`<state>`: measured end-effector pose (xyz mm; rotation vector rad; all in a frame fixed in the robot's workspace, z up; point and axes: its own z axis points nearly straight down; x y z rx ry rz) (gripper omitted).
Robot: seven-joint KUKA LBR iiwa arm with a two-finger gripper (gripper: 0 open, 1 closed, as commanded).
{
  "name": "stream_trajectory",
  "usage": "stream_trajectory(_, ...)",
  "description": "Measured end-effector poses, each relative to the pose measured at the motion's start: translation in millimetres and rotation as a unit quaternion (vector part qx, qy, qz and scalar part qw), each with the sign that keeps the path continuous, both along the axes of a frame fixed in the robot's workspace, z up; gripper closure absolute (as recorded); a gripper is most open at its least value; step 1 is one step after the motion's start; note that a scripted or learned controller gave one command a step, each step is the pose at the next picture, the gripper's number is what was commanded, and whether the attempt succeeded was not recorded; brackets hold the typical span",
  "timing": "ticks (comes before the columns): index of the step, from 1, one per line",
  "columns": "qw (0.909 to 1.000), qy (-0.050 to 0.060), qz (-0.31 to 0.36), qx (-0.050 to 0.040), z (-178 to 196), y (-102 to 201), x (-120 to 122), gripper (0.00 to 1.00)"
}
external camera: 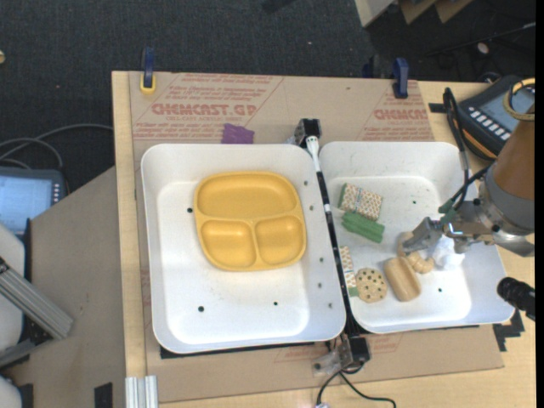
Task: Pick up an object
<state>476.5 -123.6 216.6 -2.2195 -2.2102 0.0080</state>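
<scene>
**A:** Where are you right now?

**B:** I'm in over the right-hand shallow white bin [399, 155], reaching from its right side. My gripper [427, 243] hangs low above the bin floor, just beside the tan bread-roll-shaped toy [402, 279] and a small pale piece [419, 263] next to it.

**A:** Got anything?

**B:** I cannot tell how far my fingers are spread from this angle, and I see nothing held between them.

**A:** What's crowding you?

**B:** A round speckled cookie [368, 284] sits near the bin's left wall, touching or nearly touching the roll. Further back, a green rectangular block [363, 226] lies tilted, with a patterned green-and-white packet [361, 199] just behind it. The back right corner and the front right floor are bare white.

**A:** And the other side?

**B:** The left white bin [170, 253] holds a yellow plastic divided plate [250, 219], set toward the back, well apart from me. Open floor runs along its front edge. A small purple scrap [237, 133] lies on the cardboard behind it.
</scene>
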Motion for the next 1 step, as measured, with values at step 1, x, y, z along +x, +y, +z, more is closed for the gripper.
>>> stream_trajectory(1,0.9999,-0.011,0.000,-0.0057,-133.8,-12.2,12.9,0.00)
